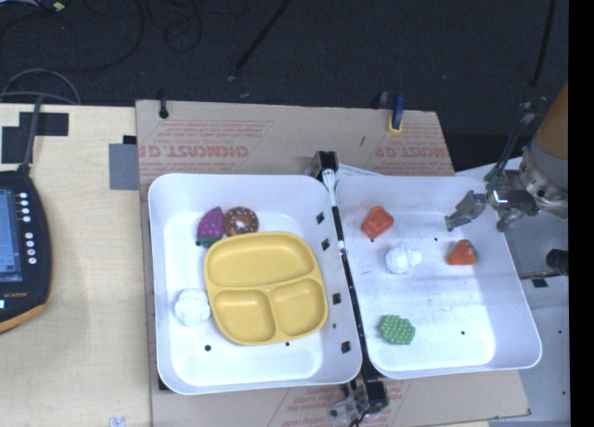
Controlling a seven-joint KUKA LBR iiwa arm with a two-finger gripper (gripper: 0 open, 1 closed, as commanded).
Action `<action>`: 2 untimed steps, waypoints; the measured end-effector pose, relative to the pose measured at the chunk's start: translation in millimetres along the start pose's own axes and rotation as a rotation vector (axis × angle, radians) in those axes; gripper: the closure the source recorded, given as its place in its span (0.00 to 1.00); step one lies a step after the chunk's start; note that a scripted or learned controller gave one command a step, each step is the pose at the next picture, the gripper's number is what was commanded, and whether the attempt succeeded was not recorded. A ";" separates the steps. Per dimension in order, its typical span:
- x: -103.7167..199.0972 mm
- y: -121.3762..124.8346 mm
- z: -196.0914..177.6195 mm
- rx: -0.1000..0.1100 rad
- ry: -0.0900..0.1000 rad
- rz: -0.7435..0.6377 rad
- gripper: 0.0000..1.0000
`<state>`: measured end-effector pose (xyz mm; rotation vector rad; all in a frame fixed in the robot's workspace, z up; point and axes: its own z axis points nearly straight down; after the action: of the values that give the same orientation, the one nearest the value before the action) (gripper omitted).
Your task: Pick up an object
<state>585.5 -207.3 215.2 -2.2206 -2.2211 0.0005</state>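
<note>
Green and bumpy, a small round toy [396, 329] lies nearest the camera, low in the right bin [506, 346] and well apart from the other pieces there. Farther up that bin sit three more candidates for picking: an orange-red chunk [376, 222] near the divider, a white ball-like piece [400, 259] with a knobby top just below and right of it, and a small red item [461, 252], rounded and glossy like a strawberry or tomato, close to the right wall. The gripper [484, 209] hangs over the upper right part of this bin, above and just beside the red item, with its two dark fingers [461, 212] spread apart and nothing between them. Behind it the grey wrist and a slice of the orange band reach in from the right edge.

Across the divider, the left bin [172, 342] carries a yellow three-compartment tray [266, 286] that takes up most of its floor. A purple fruit-like toy [211, 224] and a brown sprinkled doughnut [241, 220] rest side by side against the tray's upper left rim, and a white lumpy piece [191, 305] sits just left of the tray.

Both bins stand on a sheet of printed cardboard [278, 142] laid over a pale wooden bench [74, 342]. A handheld control pendant [19, 249] with a lit screen lies at the bench's left edge. Beyond the bench the floor is dark carpet with black cables [102, 7] looping across it.
</note>
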 end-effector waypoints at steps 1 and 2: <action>-0.6 0.1 -10.0 0.000 0.001 0.000 1.00; 127.9 -39.8 37.4 0.009 0.008 -0.009 1.00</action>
<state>545.6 -79.4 177.9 -2.2023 -2.2221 0.0020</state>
